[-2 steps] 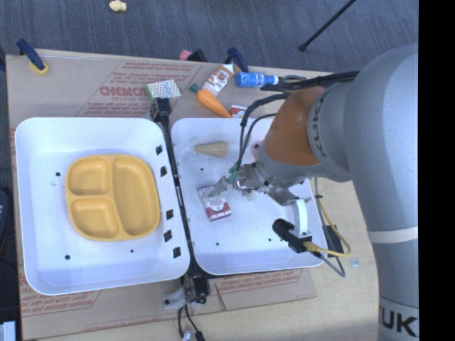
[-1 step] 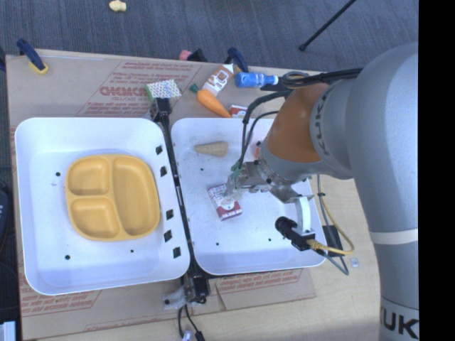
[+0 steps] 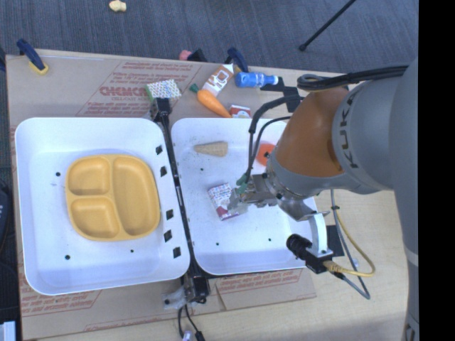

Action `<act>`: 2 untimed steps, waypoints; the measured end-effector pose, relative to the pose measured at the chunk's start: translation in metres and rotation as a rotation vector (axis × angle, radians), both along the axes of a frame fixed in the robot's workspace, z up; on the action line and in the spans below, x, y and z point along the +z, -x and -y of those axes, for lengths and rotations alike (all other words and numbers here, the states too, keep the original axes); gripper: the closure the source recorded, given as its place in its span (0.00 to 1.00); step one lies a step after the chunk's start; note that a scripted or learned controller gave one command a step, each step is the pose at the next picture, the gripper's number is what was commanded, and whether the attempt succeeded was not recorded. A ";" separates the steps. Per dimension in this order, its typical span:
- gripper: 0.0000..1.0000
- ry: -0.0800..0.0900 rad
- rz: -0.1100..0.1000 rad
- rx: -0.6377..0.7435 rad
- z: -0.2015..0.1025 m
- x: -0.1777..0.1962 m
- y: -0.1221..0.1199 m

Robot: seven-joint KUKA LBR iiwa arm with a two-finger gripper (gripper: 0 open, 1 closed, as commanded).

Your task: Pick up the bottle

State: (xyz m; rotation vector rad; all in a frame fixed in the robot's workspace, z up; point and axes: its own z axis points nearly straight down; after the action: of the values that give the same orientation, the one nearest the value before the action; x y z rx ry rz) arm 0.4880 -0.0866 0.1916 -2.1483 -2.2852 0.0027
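A small white and red object [image 3: 222, 200], possibly a little bottle or packet, lies flat near the middle of the right bin [image 3: 213, 258]. My gripper [image 3: 243, 192] is low over the bin floor, right at that object's right end, under the grey and orange wrist [image 3: 313, 148]. The wrist covers part of the bin's right side. Whether the object is between the fingers is hidden. Outside the bins, behind the right one, a blue bottle [image 3: 254, 80] and a white bottle with an orange label [image 3: 219, 79] lie on the cardboard.
A tan cone-shaped piece [image 3: 212, 148] and an orange object [image 3: 266, 153] sit at the back of the right bin. The left bin [image 3: 35, 190] holds a yellow divided plate [image 3: 112, 196]. A carrot [image 3: 212, 102] and a patterned box [image 3: 163, 89] lie behind the bins.
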 end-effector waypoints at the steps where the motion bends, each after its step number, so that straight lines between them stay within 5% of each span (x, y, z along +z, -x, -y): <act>1: 1.00 0.000 0.000 0.261 -0.037 0.002 0.012; 2: 1.00 -0.002 0.000 0.629 -0.100 0.000 0.012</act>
State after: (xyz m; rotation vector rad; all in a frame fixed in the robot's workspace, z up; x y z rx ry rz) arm 0.4760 0.0138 0.1914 -1.3365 -2.8371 0.0035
